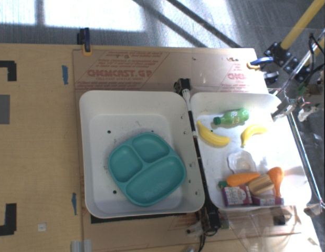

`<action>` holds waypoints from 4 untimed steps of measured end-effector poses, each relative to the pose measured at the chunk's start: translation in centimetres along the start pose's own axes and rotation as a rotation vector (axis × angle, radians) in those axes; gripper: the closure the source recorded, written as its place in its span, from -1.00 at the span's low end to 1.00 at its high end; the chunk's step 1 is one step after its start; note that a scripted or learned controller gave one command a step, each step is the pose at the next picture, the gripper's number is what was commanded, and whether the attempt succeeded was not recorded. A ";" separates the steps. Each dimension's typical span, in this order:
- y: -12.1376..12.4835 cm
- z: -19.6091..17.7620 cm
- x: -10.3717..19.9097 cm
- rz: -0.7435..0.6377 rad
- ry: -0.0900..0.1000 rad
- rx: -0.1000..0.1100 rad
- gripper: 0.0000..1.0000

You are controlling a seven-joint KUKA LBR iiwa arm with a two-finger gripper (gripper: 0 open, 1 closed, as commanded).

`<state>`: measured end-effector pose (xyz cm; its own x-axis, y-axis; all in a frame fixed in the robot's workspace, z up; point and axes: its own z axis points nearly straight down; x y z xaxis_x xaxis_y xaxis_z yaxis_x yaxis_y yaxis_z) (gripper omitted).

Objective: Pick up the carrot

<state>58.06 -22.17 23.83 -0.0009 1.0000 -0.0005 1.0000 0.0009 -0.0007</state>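
2 bins sit side by side on a bench (36, 140), touching along their shared edge. The left bin (94, 114) holds a divided plate (146, 168) with 3 compartments, lying near the bin's middle, toward its front. The right bin (204, 101) holds several things. A bottle (231, 117) lies on its side toward the back. Just in front of it lie 2 bananas, one banana (213, 135) to the left, the other banana (253, 133) to the right. Toward the front, a carrot (242, 179) lies with a bread roll (262, 184) just beside it on the right. A small packet (237, 196) lies in front of the carrot, against the bin's front wall.
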 end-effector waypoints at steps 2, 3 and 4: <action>0.8 7.7 5.1 0.049 0.002 -0.005 -1.00; 0.4 14.3 10.3 0.132 -0.001 -0.007 -1.00; -10.0 3.9 10.0 0.066 0.001 -0.003 -1.00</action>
<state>48.08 -12.14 19.97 0.0648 0.9979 0.0005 0.9979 -0.0648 0.0020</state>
